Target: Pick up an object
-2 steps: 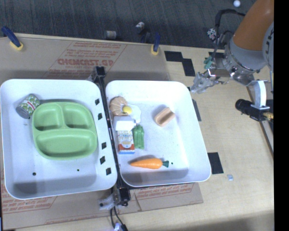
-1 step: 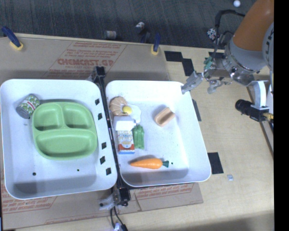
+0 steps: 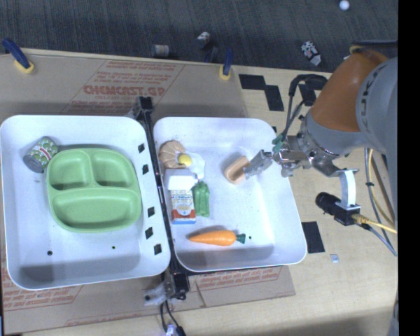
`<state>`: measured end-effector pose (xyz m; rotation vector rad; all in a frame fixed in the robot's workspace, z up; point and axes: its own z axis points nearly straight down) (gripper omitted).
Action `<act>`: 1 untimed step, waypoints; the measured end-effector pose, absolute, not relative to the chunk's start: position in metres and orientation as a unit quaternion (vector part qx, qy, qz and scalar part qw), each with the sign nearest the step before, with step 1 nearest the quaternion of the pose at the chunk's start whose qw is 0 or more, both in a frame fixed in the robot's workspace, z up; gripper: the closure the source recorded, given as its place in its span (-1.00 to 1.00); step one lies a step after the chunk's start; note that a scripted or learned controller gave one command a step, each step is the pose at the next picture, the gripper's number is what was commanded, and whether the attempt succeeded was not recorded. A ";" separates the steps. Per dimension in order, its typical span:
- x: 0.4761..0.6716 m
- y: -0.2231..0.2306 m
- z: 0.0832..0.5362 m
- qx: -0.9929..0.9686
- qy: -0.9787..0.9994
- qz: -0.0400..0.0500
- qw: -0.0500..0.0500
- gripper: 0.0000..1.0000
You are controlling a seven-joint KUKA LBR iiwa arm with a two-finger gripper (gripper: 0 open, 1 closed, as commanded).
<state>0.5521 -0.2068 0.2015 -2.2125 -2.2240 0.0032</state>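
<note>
Tan bread roll (image 3: 234,169) is being approached by the jaws (image 3: 255,165); spacing cannot be told. Roll's short axis should be straddled.

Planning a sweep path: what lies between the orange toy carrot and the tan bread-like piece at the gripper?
In the camera view, bare white bin floor separates orange toy carrot from tan bread-like piece.

The grey arm with its orange band (image 3: 339,103) reaches in from the right — its two-finger gripper (image 3: 255,165) extended leftward, low.
</note>
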 end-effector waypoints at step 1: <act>0.476 -0.204 0.092 -0.705 -0.709 0.001 0.002 -1.00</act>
